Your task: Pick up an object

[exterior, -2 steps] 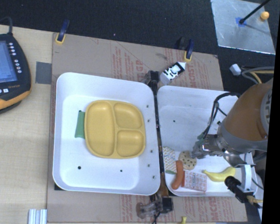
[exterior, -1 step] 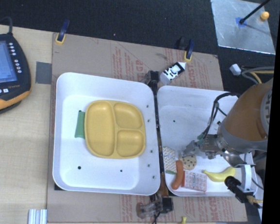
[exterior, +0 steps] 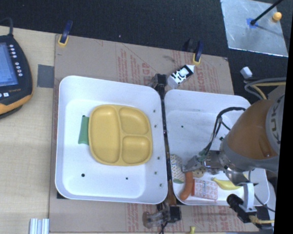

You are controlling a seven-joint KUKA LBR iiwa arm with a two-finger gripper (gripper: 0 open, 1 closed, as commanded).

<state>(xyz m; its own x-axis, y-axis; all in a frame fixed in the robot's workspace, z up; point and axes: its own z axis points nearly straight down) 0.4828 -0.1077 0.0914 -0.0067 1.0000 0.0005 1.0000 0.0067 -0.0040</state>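
While the arm (exterior: 254,133) hangs over the right bin (exterior: 198,108), gripper (exterior: 195,166) sits low near the bin's front, just above a sausage (exterior: 187,186) and a red-white packet (exterior: 205,189); can't tell the jaw state. Yellow banana piece (exterior: 225,184) lies beside them. Left bin (exterior: 68,132) holds a yellow divided plate (exterior: 119,134).

Two bins sit side by side on the counter (exterior: 14,168). In the left bin (exterior: 69,183) lies a divided tray (exterior: 119,134), a flat card (exterior: 83,130) tucked under its left edge. In the right bin's (exterior: 187,112) near part, a sausage (exterior: 187,186) lies left of what may be a packet (exterior: 205,189), a banana (exterior: 224,184) just right of that
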